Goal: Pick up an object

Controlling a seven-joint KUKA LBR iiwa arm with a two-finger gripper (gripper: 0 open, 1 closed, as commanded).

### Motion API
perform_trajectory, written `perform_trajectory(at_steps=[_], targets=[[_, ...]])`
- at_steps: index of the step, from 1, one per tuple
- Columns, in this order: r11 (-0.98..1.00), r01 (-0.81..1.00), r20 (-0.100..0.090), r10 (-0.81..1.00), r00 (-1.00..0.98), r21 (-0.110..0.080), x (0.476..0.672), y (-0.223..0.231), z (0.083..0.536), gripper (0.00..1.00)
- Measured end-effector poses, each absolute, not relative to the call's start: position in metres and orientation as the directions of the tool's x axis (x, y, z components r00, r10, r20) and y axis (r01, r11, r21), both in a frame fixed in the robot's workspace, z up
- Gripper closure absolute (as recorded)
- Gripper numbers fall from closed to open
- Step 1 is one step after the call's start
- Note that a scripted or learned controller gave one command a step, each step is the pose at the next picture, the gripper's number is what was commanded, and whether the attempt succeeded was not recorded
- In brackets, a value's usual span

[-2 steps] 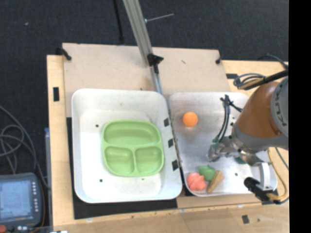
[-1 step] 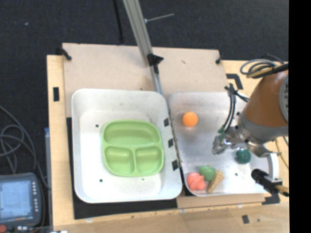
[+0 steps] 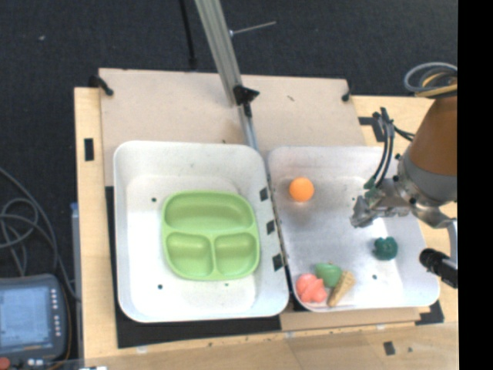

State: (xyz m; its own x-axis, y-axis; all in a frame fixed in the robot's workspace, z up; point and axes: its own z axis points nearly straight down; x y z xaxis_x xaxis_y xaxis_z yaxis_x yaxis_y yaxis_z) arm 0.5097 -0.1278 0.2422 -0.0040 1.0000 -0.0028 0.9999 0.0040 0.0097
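Nearest, against the right bin's (image 3: 308, 164) front wall, a pink lumpy toy (image 3: 310, 287), a green soft toy (image 3: 329, 273) and a tan cone (image 3: 343, 287) crowd together — a grasp there risks nudging neighbours. A dark green small toy (image 3: 385, 247) lies apart, just below the gripper (image 3: 363, 216); its opening I cannot tell. Farther, an orange ball (image 3: 301, 190) could roll. The left bin (image 3: 139, 176) holds a green divided plate (image 3: 209, 234); beyond — bench (image 3: 177, 102), dark floor.
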Motion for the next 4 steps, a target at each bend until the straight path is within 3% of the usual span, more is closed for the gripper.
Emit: perform_trajectory(at_steps=[1,2,4], targets=[[0.005,1.000,-0.002,1.000,-0.005,0.007,0.512,-0.129,0.277,1.00],[0.007,1.000,0.000,1.000,-0.007,0.002,0.540,-0.075,0.269,1.00],[0.006,1.000,0.000,1.000,-0.006,0.001,0.568,0.018,0.252,1.00]])
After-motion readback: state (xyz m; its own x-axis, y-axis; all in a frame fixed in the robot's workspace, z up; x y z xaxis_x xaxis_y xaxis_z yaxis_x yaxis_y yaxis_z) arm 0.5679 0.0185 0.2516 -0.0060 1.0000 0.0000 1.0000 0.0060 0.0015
